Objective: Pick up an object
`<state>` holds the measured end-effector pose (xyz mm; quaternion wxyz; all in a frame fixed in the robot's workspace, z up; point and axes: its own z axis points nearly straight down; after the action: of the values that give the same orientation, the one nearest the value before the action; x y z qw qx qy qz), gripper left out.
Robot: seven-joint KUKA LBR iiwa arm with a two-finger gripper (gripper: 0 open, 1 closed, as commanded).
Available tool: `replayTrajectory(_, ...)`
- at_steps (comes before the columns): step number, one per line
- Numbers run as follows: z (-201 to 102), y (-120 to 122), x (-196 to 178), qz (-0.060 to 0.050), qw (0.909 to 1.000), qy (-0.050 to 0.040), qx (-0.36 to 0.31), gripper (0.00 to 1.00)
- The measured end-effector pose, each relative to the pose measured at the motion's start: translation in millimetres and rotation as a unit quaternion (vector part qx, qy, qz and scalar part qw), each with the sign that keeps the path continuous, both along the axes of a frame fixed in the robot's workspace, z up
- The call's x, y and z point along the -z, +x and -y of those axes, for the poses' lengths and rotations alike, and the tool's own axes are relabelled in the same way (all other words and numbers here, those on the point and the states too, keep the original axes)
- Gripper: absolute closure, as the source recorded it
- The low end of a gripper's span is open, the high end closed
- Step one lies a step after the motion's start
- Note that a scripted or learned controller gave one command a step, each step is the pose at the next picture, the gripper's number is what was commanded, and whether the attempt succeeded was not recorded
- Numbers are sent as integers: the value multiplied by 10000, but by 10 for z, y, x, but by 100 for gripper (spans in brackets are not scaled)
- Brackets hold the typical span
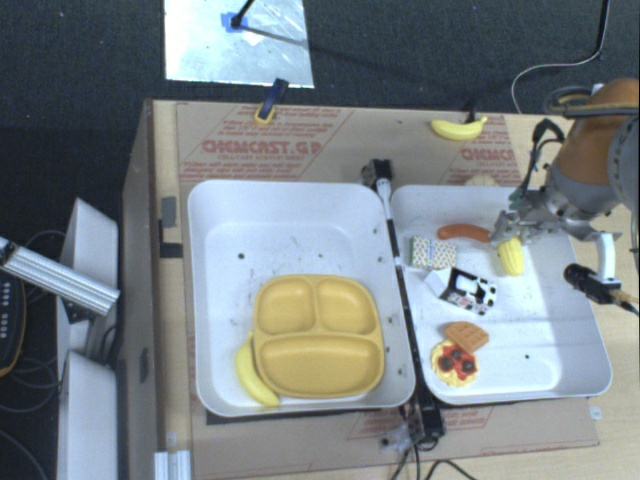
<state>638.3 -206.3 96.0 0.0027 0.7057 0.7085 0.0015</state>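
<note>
Camera view: claw [512, 230], grip state unclear, above corn [510, 256], sausage [463, 233] just beside.

Yellow corn cob [511, 257], upright, right bin's far side

Even, fairly bright overhead light; the white bins [300, 203] look slightly washed out, shadows are soft and short, and the whole picture is mildly grainy.

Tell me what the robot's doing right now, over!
Tool low in right bin, above corn cob. Hot dog just beside. Yellow divided plate and banana in left bin.
</note>
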Motion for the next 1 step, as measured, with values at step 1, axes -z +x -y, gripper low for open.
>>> replayTrajectory(1,-485,-370,-483,-16,10000,10,1,100)
